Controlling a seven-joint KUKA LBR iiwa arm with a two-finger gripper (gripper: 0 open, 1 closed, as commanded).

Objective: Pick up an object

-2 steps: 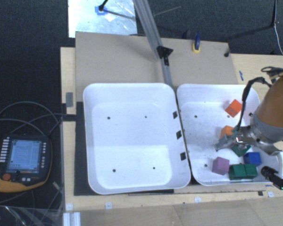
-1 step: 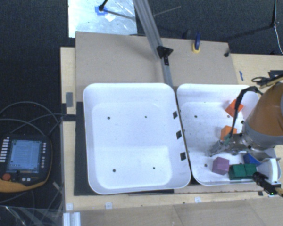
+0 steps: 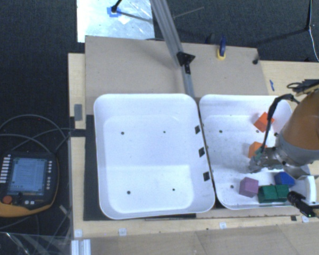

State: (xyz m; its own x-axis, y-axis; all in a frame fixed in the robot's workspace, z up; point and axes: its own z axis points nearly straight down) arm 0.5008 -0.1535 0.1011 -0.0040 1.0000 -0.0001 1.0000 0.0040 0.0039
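Arm in from the right, orange band over the right bin [image 3: 223,113]; gripper [image 3: 259,163] low in that bin, beside a small orange block [image 3: 254,149]. Claw state: cannot tell, too dark and blurred. Second orange block [image 3: 263,121] farther up the bin; purple block [image 3: 249,186], green block [image 3: 271,194] and blue block [image 3: 283,179] clustered near the front wall; left bin [image 3: 149,102] alongside.

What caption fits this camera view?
Arm's end effector low in the right bin among orange, purple, green and blue blocks.
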